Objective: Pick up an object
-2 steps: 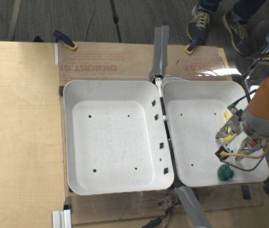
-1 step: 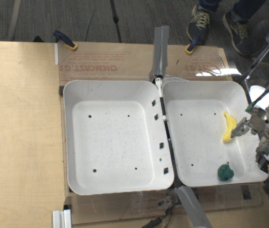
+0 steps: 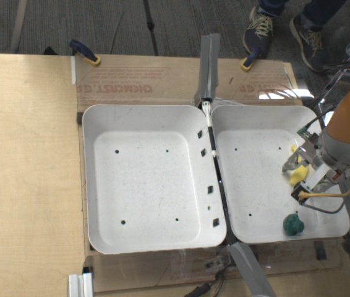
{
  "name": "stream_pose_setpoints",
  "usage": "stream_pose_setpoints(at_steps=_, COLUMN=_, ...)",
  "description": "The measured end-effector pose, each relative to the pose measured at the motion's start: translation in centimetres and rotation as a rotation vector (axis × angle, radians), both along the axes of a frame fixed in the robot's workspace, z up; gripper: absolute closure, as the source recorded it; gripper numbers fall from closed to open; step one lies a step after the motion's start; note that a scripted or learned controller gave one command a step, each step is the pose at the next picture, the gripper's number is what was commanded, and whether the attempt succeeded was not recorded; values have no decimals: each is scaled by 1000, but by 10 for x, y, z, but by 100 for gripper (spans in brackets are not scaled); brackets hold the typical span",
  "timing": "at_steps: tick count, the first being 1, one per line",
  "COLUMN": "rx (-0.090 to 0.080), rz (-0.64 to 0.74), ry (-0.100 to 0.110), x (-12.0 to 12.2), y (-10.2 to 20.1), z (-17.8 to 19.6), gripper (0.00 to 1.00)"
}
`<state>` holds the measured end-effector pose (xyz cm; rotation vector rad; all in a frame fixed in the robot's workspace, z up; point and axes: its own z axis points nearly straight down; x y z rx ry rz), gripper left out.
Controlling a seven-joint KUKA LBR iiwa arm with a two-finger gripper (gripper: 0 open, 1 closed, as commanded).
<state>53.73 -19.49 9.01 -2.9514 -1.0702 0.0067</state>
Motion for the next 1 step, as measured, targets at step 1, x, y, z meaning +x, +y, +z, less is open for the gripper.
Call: stream_pose_setpoints(at_steps=1, rx=2, rz=181, ry=0, x=-61, y=65, z=1, gripper=0)
